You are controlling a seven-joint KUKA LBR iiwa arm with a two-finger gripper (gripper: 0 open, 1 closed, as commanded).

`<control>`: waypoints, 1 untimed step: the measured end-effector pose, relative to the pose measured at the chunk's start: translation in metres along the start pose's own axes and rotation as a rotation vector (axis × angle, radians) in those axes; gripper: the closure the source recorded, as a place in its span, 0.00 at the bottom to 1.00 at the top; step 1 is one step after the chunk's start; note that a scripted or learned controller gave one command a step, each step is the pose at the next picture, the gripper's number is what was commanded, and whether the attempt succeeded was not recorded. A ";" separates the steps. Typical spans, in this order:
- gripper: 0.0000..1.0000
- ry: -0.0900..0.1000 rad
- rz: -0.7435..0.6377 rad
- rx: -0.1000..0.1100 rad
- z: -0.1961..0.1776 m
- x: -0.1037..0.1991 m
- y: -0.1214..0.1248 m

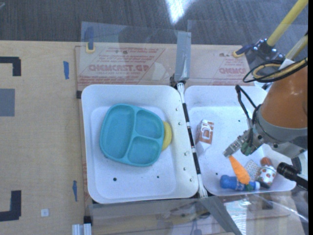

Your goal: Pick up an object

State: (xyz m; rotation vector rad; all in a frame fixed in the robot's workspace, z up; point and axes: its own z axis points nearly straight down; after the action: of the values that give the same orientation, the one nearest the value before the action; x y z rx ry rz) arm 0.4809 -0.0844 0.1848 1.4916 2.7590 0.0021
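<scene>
Arm [288, 106] comes in from the right, grey body with the orange band, parked over the right bin [215, 106]. Gripper [238, 148] hangs low over that bin's near half, angled down and toward the left. Nothing visible between its tips. Can't tell from here if it's spread or closed; too small and too blurred.

Right bin contents:
- carton [206, 131], white with orange print, lying left of centre, near the divider, apart from the gripper.
- carrot [238, 167], orange, tilted, just below the gripper tip. Contact or a gap, can't say.
- blue toy [228, 181] at the near edge, touching the carrot's lower end or just beside it.
- small green piece [253, 185] right of the blue toy.
- mesh-patterned piece [252, 168] just right of the carrot.
- round white and orange item [267, 173] toward the near right corner, partly under the arm.

Left bin [98, 180]:
- teal divided plate [132, 134], three compartments, sitting flat around the middle.
- yellow thing [167, 134] poking out from under the plate's right edge, mostly hidden.

Bench [39, 146] is pale wood with black and blue tape marks. Clear panel with red lettering [122, 65] behind the bins. Yellow pole [291, 13] and black cables [274, 67] at upper right.
</scene>
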 end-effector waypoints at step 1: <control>1.00 0.004 -0.306 0.002 0.076 -0.029 -0.015</control>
State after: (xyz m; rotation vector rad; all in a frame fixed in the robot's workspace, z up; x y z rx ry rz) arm 0.4851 -0.1172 0.1088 1.0558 2.9583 0.0011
